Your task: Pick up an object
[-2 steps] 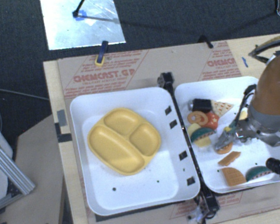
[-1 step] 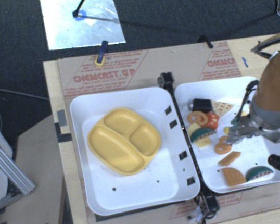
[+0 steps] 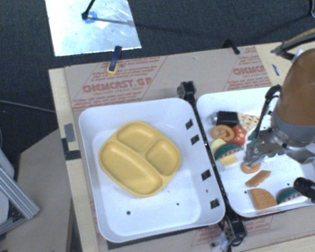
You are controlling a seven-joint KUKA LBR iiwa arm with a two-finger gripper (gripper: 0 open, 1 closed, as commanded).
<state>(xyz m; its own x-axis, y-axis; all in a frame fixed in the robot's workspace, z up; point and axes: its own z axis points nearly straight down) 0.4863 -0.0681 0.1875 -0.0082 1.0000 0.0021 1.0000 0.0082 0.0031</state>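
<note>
In the right bin (image 3: 232, 202) lie several small toy food pieces: a black block (image 3: 226, 118), a round orange-and-red piece (image 3: 225, 133), a green-and-yellow piece (image 3: 226, 153), a flat orange round piece (image 3: 249, 167), a tan stick (image 3: 258, 178), a waffle-like wedge (image 3: 263, 198) and a green piece (image 3: 287, 195). My gripper (image 3: 255, 155) hangs low over the middle of this bin, right above the flat orange round piece. The arm's orange band (image 3: 309, 89) rises to its right.
The left bin (image 3: 120, 226) holds a yellow divided plate (image 3: 140, 158). A black divider (image 3: 206, 150) runs between the bins. A cardboard sheet (image 3: 138, 81) lies under both, with a small blue-and-yellow object (image 3: 114, 60) at its far edge and a shiny sheet (image 3: 92, 20) beyond.
</note>
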